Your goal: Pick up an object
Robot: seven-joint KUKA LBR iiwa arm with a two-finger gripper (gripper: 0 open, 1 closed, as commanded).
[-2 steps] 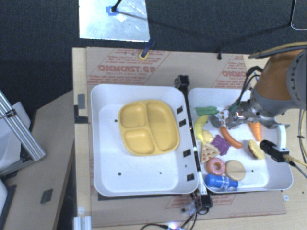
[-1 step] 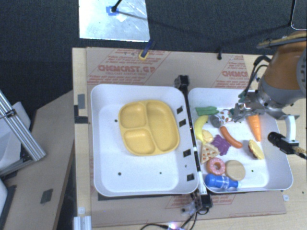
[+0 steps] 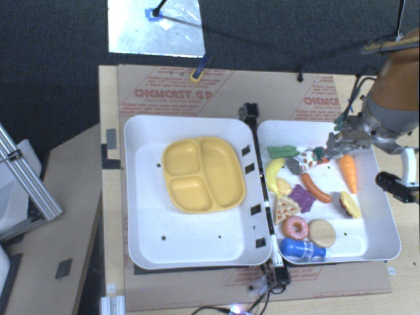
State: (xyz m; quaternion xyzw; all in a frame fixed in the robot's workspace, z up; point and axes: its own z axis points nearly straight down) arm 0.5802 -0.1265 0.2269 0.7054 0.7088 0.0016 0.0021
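Gripper [image 3: 336, 144] is low over the right bin [image 3: 380, 241], at its far side. Can't tell how the claw stands or whether it grips anything; too small and dark.

Right bin count: one carrot [image 3: 348, 172], one banana [image 3: 273, 173], one green veg [image 3: 282, 152], one sausage [image 3: 315, 188], one purple grapes [image 3: 302, 197], one pizza slice [image 3: 286, 210], one donut [image 3: 296, 228], one bun [image 3: 321, 233], one blue bottle [image 3: 302, 249], one taco-like piece [image 3: 350, 205], one small multicoloured toy [image 3: 306, 159].

Left bin [image 3: 144, 176]: one yellow tray [image 3: 202, 174], three compartments.

Toy sits just left of the claw tips, carrot just below-right. Contact with either: can't tell.
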